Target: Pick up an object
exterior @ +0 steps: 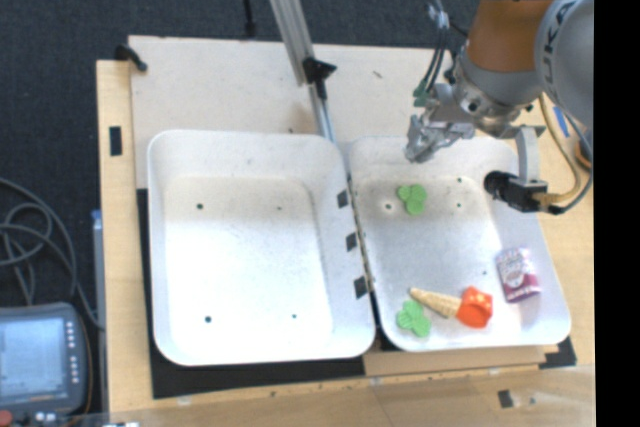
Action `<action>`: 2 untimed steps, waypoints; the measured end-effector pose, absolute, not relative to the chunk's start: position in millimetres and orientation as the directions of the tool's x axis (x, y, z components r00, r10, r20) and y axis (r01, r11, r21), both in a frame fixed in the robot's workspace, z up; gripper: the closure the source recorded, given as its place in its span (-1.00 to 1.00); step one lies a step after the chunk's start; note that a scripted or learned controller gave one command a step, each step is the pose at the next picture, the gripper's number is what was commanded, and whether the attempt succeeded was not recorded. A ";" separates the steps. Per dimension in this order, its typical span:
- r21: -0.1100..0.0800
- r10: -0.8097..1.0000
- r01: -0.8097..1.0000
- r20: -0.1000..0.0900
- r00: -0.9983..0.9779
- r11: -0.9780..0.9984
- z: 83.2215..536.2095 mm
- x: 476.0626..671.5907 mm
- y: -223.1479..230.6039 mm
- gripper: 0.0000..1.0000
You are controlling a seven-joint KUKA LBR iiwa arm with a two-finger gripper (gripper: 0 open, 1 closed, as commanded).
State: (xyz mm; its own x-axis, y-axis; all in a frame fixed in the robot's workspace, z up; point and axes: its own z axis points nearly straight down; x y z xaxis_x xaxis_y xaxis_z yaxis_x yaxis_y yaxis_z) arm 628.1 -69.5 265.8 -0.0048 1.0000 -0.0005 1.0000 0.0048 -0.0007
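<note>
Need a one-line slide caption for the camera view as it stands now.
Gripper poised over the right bin near a green toy; orange piece lies at the front.

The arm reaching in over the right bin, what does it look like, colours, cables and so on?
The arm is grey with a rounded orange band above the wrist. Grey cables loop over its top, and darker ones run down to the small grey metal gripper.

The pale wooden desk [220, 75] carries two shallow white plastic bins side by side, touching along their inner edges. The left white bin [250, 250] sits on a black mat [160, 377] that shows along its left and front edges. The right white bin [455, 235] lies beside it. A slanted grey metal rail [285, 0] meets the desk just behind the bins.
</note>
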 end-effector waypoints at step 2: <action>0.000 1.000 1.000 0.000 -0.006 0.006 262.5 624.6 32.6 1.00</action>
